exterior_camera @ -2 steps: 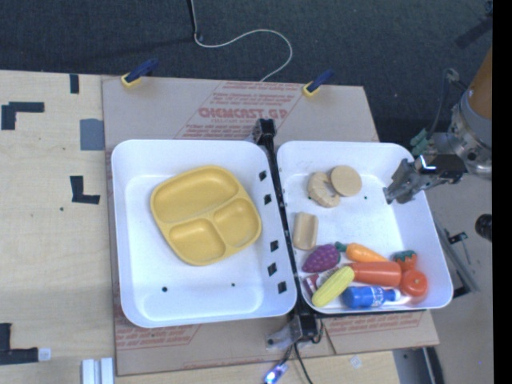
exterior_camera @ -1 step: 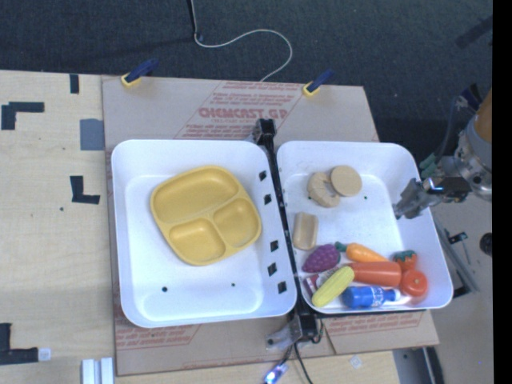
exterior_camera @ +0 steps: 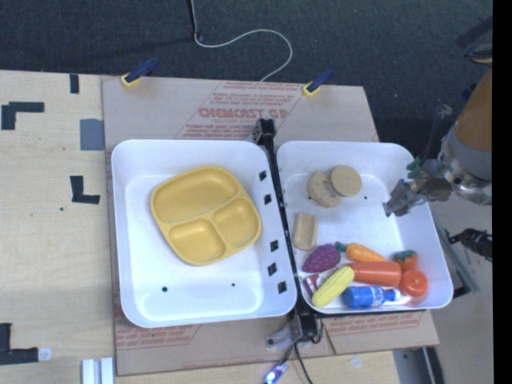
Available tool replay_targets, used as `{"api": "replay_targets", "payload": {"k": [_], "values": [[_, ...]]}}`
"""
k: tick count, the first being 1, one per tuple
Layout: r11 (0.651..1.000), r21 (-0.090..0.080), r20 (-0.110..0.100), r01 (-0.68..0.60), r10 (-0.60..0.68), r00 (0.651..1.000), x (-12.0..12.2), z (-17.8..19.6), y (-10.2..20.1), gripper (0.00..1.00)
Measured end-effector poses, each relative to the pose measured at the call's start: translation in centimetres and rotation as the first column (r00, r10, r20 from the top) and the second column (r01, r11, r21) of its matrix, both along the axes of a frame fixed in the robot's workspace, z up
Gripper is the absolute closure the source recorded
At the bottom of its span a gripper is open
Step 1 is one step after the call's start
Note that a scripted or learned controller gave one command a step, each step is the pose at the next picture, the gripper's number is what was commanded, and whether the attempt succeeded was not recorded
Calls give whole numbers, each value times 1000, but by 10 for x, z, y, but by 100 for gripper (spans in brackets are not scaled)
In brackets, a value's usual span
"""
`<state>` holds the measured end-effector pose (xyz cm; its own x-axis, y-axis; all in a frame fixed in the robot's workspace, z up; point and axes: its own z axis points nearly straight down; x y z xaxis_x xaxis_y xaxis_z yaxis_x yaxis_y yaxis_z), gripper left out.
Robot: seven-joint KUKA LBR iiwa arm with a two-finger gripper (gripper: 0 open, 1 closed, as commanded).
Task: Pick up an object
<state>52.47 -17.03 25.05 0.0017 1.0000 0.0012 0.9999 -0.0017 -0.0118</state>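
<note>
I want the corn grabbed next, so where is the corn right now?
The corn lies in the right bin, near its front edge, between the purple grapes and the blue bottle.

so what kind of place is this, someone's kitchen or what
Not a kitchen; most likely a robot lab test bench. Two white bins sit on clamped cardboard, toy food such as a plastic corn cob fills the right one, and a gripper reaches in.
</note>
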Motion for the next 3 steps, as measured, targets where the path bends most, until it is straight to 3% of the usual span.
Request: {"api": "replay_targets", "payload": {"k": [1,2,3], "values": [[1000,0,9,-5,5,1000,-42,66,39,100],[1000,2,-4,-5,5,1000,-43,-23,77,100],[1000,1,9,-13,13,1000,-41,33,169,100]]}}
